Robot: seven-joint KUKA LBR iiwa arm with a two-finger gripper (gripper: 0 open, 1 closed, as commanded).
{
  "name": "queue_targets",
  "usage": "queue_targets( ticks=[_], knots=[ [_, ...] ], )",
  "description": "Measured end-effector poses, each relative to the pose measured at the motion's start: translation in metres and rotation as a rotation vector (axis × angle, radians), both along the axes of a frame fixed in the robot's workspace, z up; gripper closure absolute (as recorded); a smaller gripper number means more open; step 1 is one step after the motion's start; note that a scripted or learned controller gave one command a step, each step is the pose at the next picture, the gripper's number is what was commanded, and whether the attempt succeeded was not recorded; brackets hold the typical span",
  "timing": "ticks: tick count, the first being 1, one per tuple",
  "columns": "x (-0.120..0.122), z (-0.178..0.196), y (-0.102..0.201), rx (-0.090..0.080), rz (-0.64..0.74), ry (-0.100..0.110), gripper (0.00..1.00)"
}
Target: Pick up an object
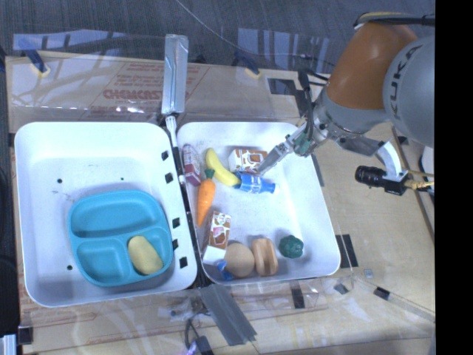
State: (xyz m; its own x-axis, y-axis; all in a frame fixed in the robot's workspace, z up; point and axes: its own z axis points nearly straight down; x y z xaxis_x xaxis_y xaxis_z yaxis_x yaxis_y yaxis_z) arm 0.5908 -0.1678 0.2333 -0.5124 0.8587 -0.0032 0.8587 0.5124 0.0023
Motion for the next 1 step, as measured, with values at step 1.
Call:
queue_targets(
  ticks=[1],
  knots=[
    [0.0125,-0.139,0.0115,0.003,-0.208,0.009,0.0]
  ],
)
